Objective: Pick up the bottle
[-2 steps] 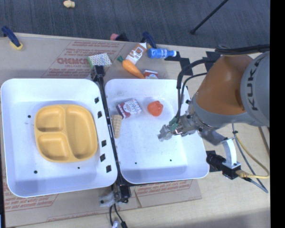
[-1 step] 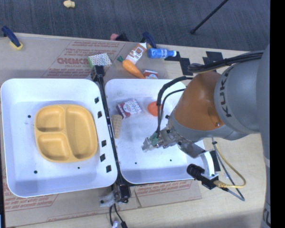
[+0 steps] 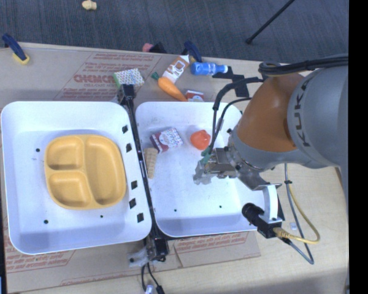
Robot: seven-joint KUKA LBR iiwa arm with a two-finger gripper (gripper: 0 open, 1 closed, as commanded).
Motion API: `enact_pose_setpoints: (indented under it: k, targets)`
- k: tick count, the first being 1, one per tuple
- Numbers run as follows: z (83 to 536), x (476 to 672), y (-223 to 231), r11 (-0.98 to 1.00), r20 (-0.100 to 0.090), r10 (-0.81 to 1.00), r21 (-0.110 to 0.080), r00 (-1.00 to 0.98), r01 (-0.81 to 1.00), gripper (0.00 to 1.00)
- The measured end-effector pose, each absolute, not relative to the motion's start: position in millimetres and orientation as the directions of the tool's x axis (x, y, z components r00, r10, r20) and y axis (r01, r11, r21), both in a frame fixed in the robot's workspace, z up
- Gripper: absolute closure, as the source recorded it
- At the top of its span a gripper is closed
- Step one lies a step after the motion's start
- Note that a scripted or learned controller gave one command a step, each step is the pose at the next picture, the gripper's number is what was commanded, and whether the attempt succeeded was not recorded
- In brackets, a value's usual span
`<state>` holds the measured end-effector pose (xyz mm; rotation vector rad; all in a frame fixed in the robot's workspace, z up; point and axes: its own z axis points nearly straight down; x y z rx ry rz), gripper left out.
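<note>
**Two bins, one arm, bottle outside on the bench**

Two white bins sit side by side on a cardboard-covered bench (image 3: pixel 61 72). The grey arm (image 3: pixel 294 121), orange band above its wrist, reaches in from the right over the right bin (image 3: pixel 190 216). Its gripper (image 3: pixel 203 171) hangs low above that bin's floor with nothing visible between its tips; whether they are apart or together cannot be told. The left bin (image 3: pixel 15 182) holds a yellow divided tray (image 3: pixel 84 170). In the right bin lie a small red-and-white carton (image 3: pixel 167 139), an orange-red ball (image 3: pixel 200 139) just beside it, and a tan cone (image 3: pixel 151 160) near the left wall. The bottle (image 3: pixel 174 70), white with an orange label, lies outside, behind the right bin, near a blue bottle (image 3: pixel 207 68) and a carrot (image 3: pixel 171 89).
</note>
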<state>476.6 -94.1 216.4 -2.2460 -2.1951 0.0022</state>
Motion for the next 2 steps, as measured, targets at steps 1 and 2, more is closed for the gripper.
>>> enact_pose_setpoints:
  k: [1, 2]
  targets:
    - [190.8, 475.9, -113.0, 0.343, 0.003, 0.939, -0.004, -0.343, 0.939, 1.0]
    - [191.4, 476.2, -43.9, 0.384, 0.004, 0.923, -0.004, -0.384, 0.923, 1.0]
